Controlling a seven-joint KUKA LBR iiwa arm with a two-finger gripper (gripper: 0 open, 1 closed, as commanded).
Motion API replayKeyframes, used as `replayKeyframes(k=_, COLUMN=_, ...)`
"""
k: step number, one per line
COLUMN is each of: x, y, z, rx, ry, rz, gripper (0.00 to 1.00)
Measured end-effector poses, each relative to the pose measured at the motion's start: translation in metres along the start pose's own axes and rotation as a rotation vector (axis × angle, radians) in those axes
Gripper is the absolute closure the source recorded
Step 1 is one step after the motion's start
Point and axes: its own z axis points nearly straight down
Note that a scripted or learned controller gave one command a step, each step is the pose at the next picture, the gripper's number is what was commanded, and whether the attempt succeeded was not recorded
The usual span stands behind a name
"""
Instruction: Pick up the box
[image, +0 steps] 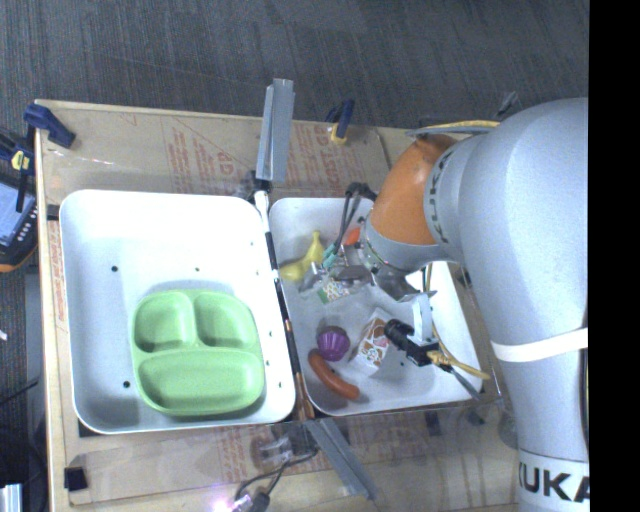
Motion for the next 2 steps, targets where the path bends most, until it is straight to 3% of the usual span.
replayKeyframes(k=1, x=-0.015, y=0.043, z=0.001, rx=0.002, ry=0.000, rz=-0.082, gripper=0.00)
replayKeyframes(k=2, x=-0.014, y=0.045, z=-0.011, rx=0.000, ry=0.001, rz=-0.090, gripper=1.00)
